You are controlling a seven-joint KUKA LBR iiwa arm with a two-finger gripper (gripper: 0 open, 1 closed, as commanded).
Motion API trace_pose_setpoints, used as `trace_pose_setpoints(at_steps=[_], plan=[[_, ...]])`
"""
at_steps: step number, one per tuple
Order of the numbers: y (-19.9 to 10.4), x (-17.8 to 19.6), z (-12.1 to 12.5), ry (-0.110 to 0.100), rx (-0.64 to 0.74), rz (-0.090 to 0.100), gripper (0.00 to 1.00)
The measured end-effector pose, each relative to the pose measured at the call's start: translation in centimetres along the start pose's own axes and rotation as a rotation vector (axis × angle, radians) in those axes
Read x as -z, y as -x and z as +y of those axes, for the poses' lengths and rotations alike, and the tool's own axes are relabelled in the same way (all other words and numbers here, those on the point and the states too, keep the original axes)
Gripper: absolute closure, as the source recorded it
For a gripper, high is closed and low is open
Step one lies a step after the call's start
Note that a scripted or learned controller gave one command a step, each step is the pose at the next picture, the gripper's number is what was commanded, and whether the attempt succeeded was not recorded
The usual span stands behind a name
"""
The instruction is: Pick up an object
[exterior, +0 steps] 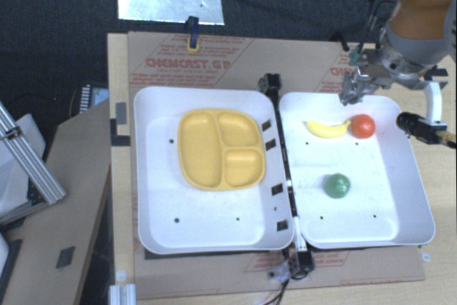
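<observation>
The left bin holds a yellow plate with three compartments, lying flat near the bin's middle; nothing rests on it, and it is well apart from the arm. The right bin holds three small pieces of toy food: a yellow banana near the far edge, curved and lying on its side; a red-orange tomato just beside the banana's right tip, touching it or very nearly; and a green round fruit alone nearer the middle, well apart from the other two.

The gripper hangs above the far edge of the right bin, just beyond the tomato and banana; it holds nothing, and how far it stands open I cannot tell from this slant.

I judge this the approach step, with no grasp yet made; the tomato looks the likeliest target, being nearest. The next move calls for coming down over it squarely; it is round and smooth, so it may roll, and the banana alongside may crowd one side.
</observation>
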State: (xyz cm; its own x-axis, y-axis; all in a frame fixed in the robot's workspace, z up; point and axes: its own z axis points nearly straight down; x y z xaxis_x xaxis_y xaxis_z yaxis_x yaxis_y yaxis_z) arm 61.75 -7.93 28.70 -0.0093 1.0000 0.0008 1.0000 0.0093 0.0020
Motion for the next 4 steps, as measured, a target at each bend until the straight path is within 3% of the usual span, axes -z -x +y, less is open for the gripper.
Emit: trace_pose_setpoints(at_steps=[2,3,4], plan=[[-11.6,-2.7,-1.1,-0.002,0.001,0.001,1.0],[-16.8,-5.0,-3.4,-0.003,0.0,0.001,1.0],[-19.0,-7.2,-3.8,-0.003,-0.002,0.0,1.0]])
